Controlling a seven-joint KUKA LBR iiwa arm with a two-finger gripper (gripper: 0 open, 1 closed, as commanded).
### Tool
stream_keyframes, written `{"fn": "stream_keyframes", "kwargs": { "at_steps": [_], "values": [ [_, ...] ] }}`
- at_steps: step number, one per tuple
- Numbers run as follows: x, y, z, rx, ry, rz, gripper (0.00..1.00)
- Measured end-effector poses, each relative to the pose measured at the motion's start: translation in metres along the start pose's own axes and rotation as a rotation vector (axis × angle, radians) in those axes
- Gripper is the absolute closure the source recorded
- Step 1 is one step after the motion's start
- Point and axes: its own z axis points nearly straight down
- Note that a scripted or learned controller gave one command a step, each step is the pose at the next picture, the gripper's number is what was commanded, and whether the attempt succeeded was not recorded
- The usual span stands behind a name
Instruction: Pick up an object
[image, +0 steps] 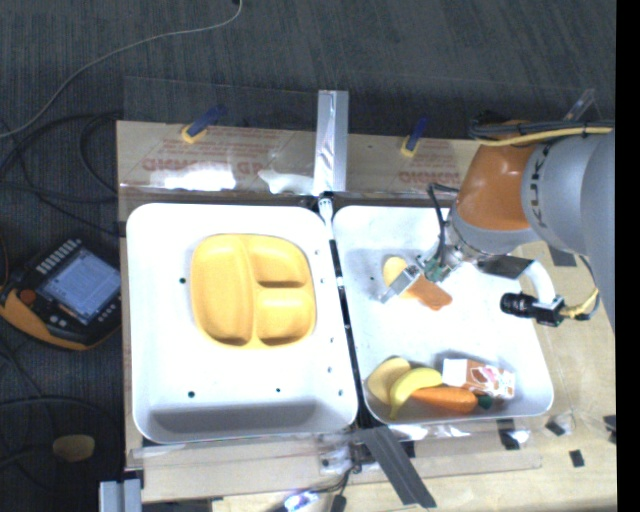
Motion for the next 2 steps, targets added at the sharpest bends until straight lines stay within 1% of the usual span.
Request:
{"fn": "stream_keyframes", "kwargs": {
  "at_steps": [1, 2],
  "values": [
    [-0.0008, 0.0019, -0.0106, -0.006, -0.002, 0.001, 1.0],
    [-0.0007, 0.0019, -0.0105, -0.006, -0.001, 0.0, 0.0]
  ]
}}
